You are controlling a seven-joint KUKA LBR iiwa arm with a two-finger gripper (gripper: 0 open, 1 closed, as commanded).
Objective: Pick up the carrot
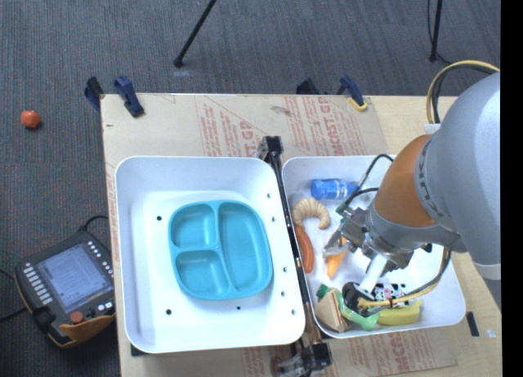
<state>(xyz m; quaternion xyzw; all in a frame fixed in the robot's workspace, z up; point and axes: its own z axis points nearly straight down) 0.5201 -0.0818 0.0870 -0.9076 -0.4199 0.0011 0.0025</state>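
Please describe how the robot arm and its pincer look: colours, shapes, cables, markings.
The arm is thick, rounded and light grey, with an orange band above the wrist. Below it sits a darker grey metal wrist block leading to the pincer. A yellow cable and black cables loop around the arm and wrist.

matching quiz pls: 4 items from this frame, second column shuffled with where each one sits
Items:
1. carrot
2. blue bottle
3. divided teal plate
4. small orange-red ball

Places:
A. middle of the left bin
B. on the carpet, left of the bench
C. far end of the right bin
D. right bin, right beside the gripper

Pairs: 1-D, 2-C, 3-A, 4-B
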